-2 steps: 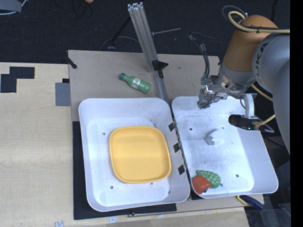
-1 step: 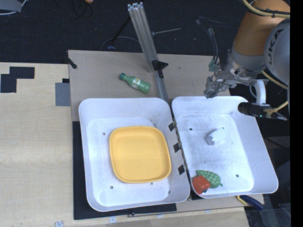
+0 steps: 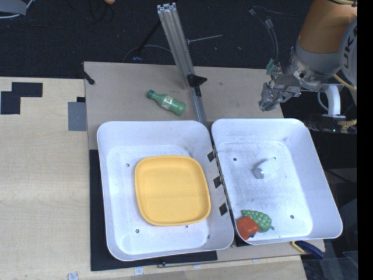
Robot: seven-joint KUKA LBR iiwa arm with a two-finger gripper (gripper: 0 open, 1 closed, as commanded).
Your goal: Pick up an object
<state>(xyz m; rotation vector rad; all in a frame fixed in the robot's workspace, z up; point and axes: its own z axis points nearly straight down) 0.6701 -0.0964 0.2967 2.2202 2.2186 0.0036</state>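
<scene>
you have two white bins side by side on the bench (image 3: 245, 89). the left bin (image 3: 113, 156) carries a square yellow plate (image 3: 172, 189) lying flat in its middle. the right bin (image 3: 303, 156) carries a small grey-white piece (image 3: 265, 168) near its centre, and a red and green toy vegetable (image 3: 252, 223) down at its near left corner, close to the rim by the divide between the bins. the two things in the right bin lie well apart from each other.

your arm (image 3: 326, 31) comes in from the right, orange band above grey wrist, and the hand (image 3: 269, 101) hangs over the bare bench just beyond the far edge of the right bin, not over either bin's floor. its tips are dark and bunched together from this angle, so you cannot tell how far apart they stand; nothing shows between them.

behind the left bin a small green bottle (image 3: 166, 102) lies on its side on the bench, cap end pointing left. a slanted metal bar (image 3: 179, 39) runs from the back down to the gap between the bins.
</scene>
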